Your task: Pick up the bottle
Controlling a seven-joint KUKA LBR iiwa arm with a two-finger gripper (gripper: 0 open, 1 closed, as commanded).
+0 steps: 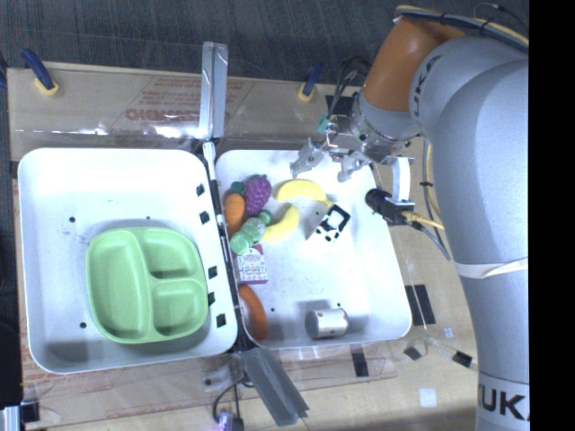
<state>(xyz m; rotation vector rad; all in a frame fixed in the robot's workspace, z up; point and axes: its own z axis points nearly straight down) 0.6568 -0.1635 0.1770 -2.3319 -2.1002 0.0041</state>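
a: where's the pincer?
b: over the right bin's far edge, fingers spread, nothing between them.
a: and the bottle?
b: below-left of the pincer, lying beside the carrot and banana.

A dark grey carpeted floor is running across the far side of the scene. A pale wooden bench top is lying under a clear plastic sheet that is catching the light and showing faint red lettering. Two blue clamps are gripping its far edge, one at the left and one nearer the middle. Strips of black tape are sitting on the bench at the near right.
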